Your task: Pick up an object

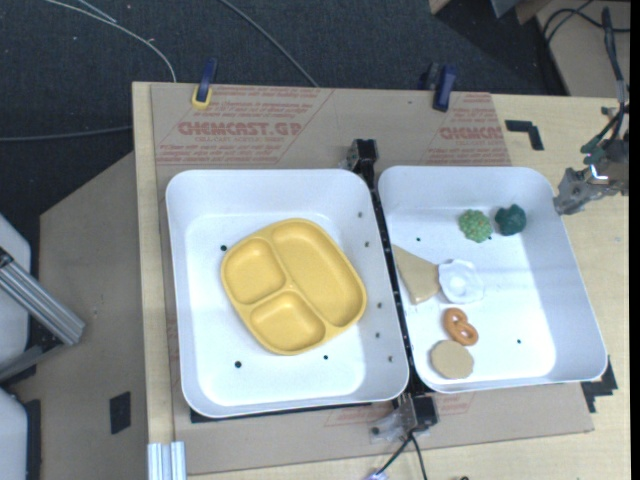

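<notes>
Seen from above at a slant: tabletop [150, 218] covered by a brown board printed in red with "CHEMCAST GP", readable at upper left [240, 128] and again, partly, at upper right. Two shallow white bins side by side.

In the left bin [190, 208], a yellow divided plate [292, 285] with three compartments, turned at an angle, long axis running from upper left to lower right.

In the right bin [560, 298], six small items. Near the far wall, a light green broccoli-like piece [476, 226] just beside a darker teal piece [511, 219]. Against the left wall, a tan wedge [416, 274], tip pointing toward the upper left, long axis nearly along the wall. Touching its right side, a small white round piece [459, 281]. Below that, an orange ring-shaped pretzel-like piece [460, 326], long axis slanting from upper left to lower right. Nearest the front wall, a flat tan round piece [452, 359].

Tool [578, 190] at the far right, just outside the right bin's upper right corner, above the board. Too small and blurred to tell whether spread or pressed together. Nothing seen in its grip.

Blue clamps [204, 82] along the board's far edge.
</notes>
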Robot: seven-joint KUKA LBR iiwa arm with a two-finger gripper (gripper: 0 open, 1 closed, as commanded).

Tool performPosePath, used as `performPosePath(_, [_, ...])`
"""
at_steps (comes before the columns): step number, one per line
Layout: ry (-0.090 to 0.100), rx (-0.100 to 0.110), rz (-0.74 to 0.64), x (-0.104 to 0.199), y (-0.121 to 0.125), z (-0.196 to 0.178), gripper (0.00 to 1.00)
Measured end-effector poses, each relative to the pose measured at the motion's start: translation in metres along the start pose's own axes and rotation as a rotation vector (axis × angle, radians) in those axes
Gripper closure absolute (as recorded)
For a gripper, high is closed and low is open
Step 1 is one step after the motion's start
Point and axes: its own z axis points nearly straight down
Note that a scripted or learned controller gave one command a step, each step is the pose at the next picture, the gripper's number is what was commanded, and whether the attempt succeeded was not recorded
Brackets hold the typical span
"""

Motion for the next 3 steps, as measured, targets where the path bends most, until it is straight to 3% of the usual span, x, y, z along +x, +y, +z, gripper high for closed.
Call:
performPosePath(2, [0.007, 0.010, -0.005, 0.116, 0.004, -0.002, 1.00])
performPosePath(3, [0.007, 0.012, -0.005, 0.171, 0.005, 0.019, 1.00])
